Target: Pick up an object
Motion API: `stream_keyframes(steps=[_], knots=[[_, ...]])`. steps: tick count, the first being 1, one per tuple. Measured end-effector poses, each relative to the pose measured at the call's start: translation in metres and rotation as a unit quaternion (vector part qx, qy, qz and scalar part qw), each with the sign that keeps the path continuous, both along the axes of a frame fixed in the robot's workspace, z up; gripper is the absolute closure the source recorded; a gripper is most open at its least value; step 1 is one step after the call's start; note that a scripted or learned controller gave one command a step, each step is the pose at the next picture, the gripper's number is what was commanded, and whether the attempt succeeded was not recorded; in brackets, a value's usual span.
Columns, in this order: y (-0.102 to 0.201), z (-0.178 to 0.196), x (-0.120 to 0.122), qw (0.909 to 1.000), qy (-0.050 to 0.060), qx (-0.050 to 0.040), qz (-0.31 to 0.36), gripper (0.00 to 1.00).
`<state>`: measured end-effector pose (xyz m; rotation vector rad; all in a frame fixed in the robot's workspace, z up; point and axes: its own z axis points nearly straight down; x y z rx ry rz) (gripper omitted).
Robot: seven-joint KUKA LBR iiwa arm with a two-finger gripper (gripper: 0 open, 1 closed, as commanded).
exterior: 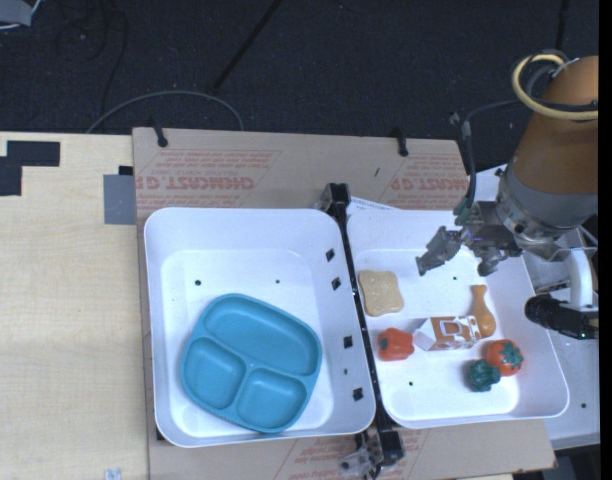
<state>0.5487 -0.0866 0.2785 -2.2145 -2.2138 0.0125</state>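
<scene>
Nothing is picked up yet: the gripper [464, 251] hovers at the upper right of the right bin [546, 408], fingers spread and grasping nothing. The bread slice [380, 293], red pepper [394, 344], small carton [451, 332] and other toy foods all lie on the bin floor below it, so the whole grasp is left to do.

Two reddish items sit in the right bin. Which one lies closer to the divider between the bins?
The red tomato-like piece just below the tan bread slice. The other, an orange-red one, lies near the bin's outer side beside a teal piece.
</scene>
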Motion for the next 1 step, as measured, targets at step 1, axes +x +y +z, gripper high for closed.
stream_keyframes(steps=[1], knots=[[-0.0001, 0.0046, 0.0015, 1.0000, -0.005, -0.0004, 0.001, 0.00]])
